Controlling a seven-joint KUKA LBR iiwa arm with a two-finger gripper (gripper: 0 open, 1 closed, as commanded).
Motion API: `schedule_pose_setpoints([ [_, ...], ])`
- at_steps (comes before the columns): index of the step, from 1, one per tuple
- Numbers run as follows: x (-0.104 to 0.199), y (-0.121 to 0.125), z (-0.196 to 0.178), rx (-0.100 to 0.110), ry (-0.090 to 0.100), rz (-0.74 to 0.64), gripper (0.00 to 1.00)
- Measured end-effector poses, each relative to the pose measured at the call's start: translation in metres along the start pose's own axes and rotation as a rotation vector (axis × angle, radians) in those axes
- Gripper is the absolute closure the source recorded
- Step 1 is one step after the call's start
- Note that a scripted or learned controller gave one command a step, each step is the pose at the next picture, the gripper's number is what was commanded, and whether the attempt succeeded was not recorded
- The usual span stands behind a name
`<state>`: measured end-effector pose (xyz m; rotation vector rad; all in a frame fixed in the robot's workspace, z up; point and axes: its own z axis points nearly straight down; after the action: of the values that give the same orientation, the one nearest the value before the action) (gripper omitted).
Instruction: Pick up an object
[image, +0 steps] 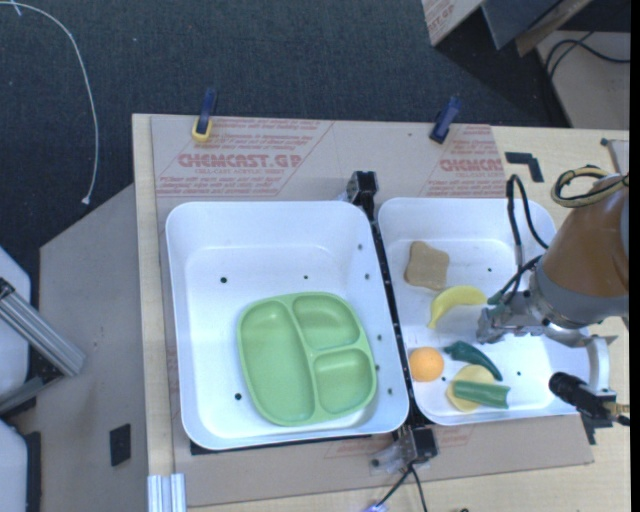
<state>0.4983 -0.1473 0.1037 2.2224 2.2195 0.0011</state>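
1. Across the table (160, 300), two white bins sit side by side: the left bin (200, 250) carries a green divided tray (305, 355), and the right bin (470, 215) holds the small play foods.
2. Reaching in from three o'clock, the arm (590, 260) hangs over the right bin, its gripper (497, 325) low near the bin's middle; whether the jaws are spread or pressed together I cannot tell, and nothing shows pinched between them.
3. Candidate objects all lie in the right bin: a tan bread slice (427, 264) toward twelve o'clock, a yellow banana (455, 301) just at nine o'clock of the gripper, an orange ball (426, 364) at seven o'clock, a dark green pepper (472, 354) just below the gripper at six o'clock, and a green bean pod (483, 394) lying on a pale yellow round piece (460, 396) further down.
4. Risk, as I judge it: the gripper sits between banana and pepper, so a descent here could close on bare bin floor, or nudge either piece aside.
5. Crowding at six o'clock could also mean catching two things at once, or a curved, smooth piece slipping out as it is lifted.
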Motion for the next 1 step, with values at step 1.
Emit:
schedule_pose_setpoints([
  [1, 0.0030, -0.0023, -0.0432, -0.003, -0.002, -0.002, 1.00],
])
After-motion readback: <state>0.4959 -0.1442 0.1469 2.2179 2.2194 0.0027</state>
